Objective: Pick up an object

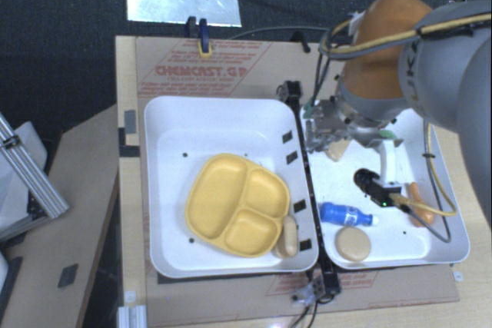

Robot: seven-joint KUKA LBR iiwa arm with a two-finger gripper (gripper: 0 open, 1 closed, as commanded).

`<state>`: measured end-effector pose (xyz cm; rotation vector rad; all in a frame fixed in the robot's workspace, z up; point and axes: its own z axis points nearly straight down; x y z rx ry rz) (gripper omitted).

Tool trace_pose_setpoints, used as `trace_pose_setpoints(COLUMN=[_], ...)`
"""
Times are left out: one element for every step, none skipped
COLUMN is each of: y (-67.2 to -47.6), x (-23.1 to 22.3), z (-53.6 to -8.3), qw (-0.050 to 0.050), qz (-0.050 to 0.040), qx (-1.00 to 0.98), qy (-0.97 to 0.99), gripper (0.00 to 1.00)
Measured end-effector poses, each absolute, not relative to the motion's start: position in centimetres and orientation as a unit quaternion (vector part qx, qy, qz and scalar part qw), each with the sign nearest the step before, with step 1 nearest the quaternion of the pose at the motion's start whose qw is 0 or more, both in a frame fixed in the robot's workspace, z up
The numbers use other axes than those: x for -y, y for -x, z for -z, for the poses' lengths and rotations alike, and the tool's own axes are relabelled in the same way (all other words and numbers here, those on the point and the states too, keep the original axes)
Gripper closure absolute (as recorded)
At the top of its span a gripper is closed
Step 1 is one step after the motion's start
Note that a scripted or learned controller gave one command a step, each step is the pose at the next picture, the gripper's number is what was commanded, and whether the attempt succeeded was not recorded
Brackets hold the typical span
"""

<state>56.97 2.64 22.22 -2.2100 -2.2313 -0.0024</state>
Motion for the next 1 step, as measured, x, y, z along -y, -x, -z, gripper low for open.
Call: trace_pose_setpoints(y=[-56.52], x=[-9.09], z=[-22.54], qw=[0.001], qz=[0.0016], qx=[0.711], qy=[0.703], gripper=[1.0])
